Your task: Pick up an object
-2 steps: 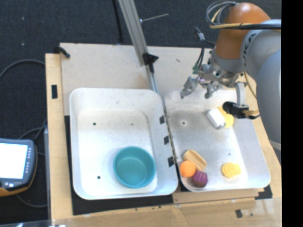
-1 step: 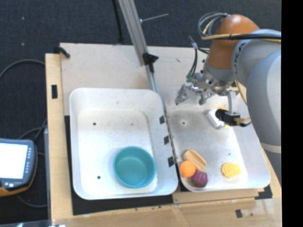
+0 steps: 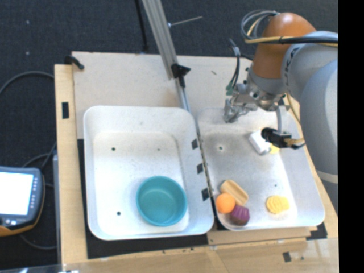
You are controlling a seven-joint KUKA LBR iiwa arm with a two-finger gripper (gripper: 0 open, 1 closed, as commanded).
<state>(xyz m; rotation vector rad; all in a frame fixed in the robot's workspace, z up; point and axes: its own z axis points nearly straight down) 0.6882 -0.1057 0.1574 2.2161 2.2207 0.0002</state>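
The arm (image 3: 301, 67) comes in from the right of the frame, and its gripper (image 3: 232, 114) hangs over the upper left corner of the right bin (image 3: 239, 164), close to the bin's far rim. From here I cannot tell how far open the gripper is, or whether it has hold of anything.

The things to pick from sit well apart from it, down along the right bin's lower edge. An orange ball (image 3: 226, 203) lies in the lower left corner, touching a tan block (image 3: 235, 191) just above it and a purple piece (image 3: 240, 215) just below and to its right. A yellow ridged piece (image 3: 277, 204) lies on its own further right.

The left bin (image 3: 131, 135) holds a teal bowl (image 3: 162, 201), upright, in its lower right part. Both bins rest on a pale bench (image 3: 125, 78) – a metal pole (image 3: 159, 21) slants across its upper middle.
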